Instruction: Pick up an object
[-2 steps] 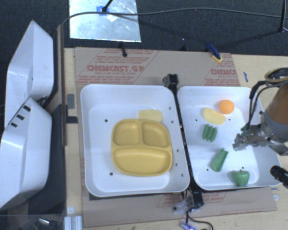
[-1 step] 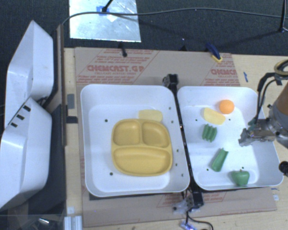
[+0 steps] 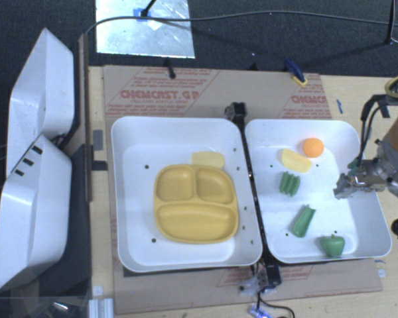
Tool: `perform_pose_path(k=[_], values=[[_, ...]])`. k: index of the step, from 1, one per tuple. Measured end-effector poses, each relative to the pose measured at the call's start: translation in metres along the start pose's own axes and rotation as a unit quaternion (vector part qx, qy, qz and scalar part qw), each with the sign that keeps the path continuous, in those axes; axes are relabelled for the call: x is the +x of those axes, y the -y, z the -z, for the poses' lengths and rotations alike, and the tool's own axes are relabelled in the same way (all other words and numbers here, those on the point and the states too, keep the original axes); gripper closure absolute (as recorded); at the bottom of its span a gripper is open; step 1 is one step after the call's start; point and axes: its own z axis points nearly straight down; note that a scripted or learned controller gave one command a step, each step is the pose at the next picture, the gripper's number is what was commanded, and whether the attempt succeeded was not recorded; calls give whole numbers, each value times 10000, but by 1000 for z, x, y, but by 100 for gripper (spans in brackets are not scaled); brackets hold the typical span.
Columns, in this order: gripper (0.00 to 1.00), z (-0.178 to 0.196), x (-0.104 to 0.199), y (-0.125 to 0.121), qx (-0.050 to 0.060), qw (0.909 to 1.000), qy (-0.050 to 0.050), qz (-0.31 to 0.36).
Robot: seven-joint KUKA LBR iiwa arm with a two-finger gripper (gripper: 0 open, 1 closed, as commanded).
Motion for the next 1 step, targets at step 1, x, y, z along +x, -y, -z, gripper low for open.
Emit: perform_pose_path(k=[1], values=[[100, -9, 50, -2, 8, 10000, -7, 18]])
